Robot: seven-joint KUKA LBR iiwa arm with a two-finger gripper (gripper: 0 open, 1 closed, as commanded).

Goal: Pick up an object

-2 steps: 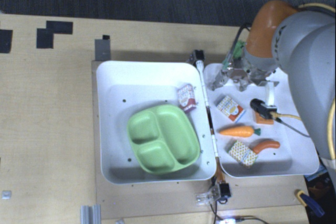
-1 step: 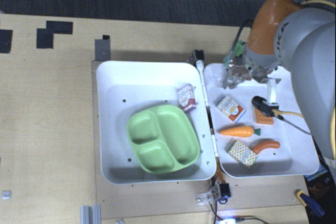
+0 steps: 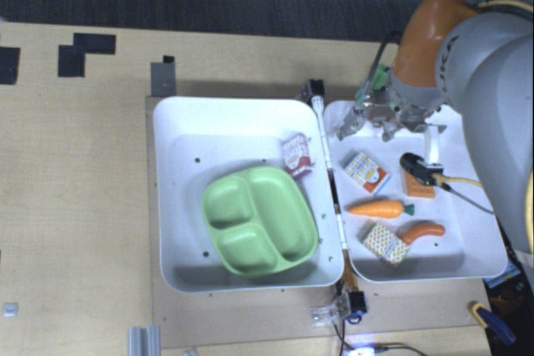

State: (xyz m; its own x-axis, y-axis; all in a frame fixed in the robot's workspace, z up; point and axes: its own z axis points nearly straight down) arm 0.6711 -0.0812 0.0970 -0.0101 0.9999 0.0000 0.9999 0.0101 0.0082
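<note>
In the camera view the job looks to be at the approach step: the gripper (image 3: 368,131) hangs over the far end of the right bin (image 3: 471,250), its two fingers spread apart with nothing between them, so nothing has been picked up yet. The likeliest target, judging by closeness, is the small carton (image 3: 365,171), white and orange, lying flat just on the near side of the gripper and apart from its neighbours. The next move would call for bringing the open fingers down on either side of that carton and closing across its narrower sides; lying flat, it gives the fingers little height to catch. The same bin also holds a toy carrot (image 3: 380,209) lying crosswise near the middle, a toy sausage (image 3: 422,231) nearer the front, a patterned box (image 3: 383,243) touching or just beside the sausage's end, and an orange block (image 3: 420,191) toward the right wall, partly covered from above. The left bin (image 3: 185,147) holds a green divided plate (image 3: 259,217) with three compartments, none of them with anything in it, and a small red and white packet (image 3: 296,153) resting against the plate's far right edge, close to the wall shared with the other bin.
</note>
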